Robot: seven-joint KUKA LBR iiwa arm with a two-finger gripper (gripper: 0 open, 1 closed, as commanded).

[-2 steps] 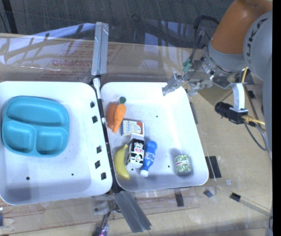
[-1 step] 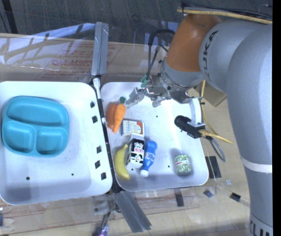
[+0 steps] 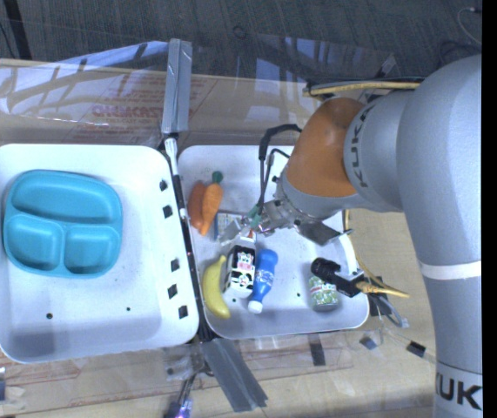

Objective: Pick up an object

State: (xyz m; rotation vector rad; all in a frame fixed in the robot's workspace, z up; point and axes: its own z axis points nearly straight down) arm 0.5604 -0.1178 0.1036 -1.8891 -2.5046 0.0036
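— What sits around your gripper (image 3: 238, 225)?

— I cannot tell its state. Just below it you have one black-and-white carton (image 3: 243, 269) and one blue bottle (image 3: 263, 279), long axis running up-right to down-left, white cap lowest. Left of it: one carrot (image 3: 204, 203), green top pointing up, and lower down one banana (image 3: 214, 289), nearly upright.

— Farther off?

— To the right, one green-labelled jar (image 3: 324, 291), all in the right bin (image 3: 270, 325). Farthest left, one blue tray (image 3: 61, 223) in the left bin (image 3: 83, 331).

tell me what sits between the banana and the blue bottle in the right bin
In the camera view, a small black-and-white carton stands between the banana and the blue bottle, close beside both.
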